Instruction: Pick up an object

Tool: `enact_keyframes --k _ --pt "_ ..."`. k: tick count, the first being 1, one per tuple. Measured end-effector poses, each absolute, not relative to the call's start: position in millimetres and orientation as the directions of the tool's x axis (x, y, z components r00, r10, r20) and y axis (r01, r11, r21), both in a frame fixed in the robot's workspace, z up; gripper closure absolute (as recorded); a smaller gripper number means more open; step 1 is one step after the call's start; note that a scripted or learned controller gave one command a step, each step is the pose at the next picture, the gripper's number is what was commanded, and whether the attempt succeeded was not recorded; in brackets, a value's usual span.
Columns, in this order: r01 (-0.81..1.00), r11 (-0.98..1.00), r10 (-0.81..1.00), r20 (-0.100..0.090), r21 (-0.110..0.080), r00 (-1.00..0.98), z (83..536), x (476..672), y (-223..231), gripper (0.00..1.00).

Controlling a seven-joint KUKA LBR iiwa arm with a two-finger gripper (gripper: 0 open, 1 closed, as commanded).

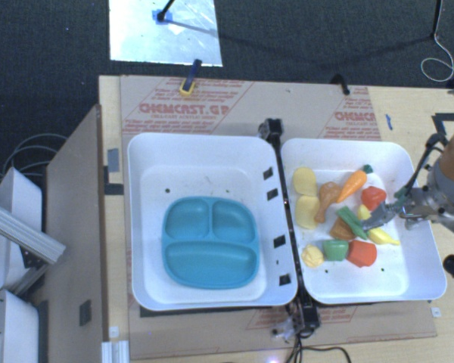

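The right bin (386,278) holds a heap of toy foods. An orange carrot (353,184) and a red tomato (373,197) lie at the back, with a brown drumstick (327,197) and two yellow pieces (306,195) to their left. A green strip (350,221), a green block (335,249), a red piece (362,253) and a yellow banana (384,237) lie toward the front. My gripper (375,218) reaches in from the right and sits low over the heap's right side, between the tomato and the banana, its tip next to the green strip.
The left bin (147,203) holds a blue divided plate (210,242). A black hinge strip (281,203) runs between the bins. The arm's body (446,195) stands over the right bin's right rim. Cardboard (234,108) lies behind the bins.
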State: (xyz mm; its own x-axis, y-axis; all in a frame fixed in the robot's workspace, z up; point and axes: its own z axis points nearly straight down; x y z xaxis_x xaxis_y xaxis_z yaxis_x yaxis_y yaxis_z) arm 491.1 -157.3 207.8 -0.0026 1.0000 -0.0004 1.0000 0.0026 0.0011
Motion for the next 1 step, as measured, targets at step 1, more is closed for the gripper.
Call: enact_keyframes --k 1 --pt "1.0 0.002 1.0 -0.001 0.001 -0.002 79.0 502.3 -159.1 0.0"
